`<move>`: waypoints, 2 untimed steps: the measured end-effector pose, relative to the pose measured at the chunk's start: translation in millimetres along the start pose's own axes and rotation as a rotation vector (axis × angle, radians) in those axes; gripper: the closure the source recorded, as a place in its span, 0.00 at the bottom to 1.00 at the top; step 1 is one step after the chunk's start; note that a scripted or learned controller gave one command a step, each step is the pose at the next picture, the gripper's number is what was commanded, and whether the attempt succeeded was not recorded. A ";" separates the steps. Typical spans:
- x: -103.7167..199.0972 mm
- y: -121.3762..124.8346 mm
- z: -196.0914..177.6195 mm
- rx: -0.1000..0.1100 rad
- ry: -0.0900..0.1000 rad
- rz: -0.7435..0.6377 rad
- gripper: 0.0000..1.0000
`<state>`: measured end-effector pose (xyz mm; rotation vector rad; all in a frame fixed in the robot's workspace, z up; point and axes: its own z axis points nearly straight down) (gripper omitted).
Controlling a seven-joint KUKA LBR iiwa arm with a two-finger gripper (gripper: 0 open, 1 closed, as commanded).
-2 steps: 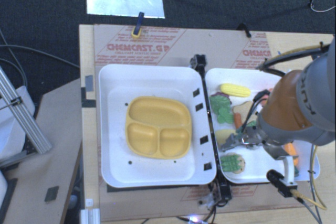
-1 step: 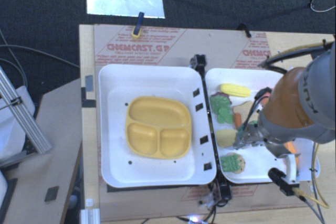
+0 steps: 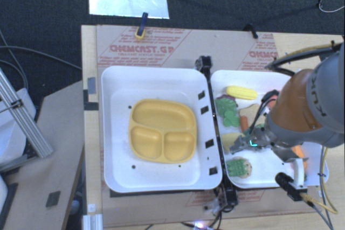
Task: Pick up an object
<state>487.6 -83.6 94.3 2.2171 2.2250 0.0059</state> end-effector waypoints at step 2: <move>1.3 -0.9 10.2 0.003 -0.002 0.000 0.00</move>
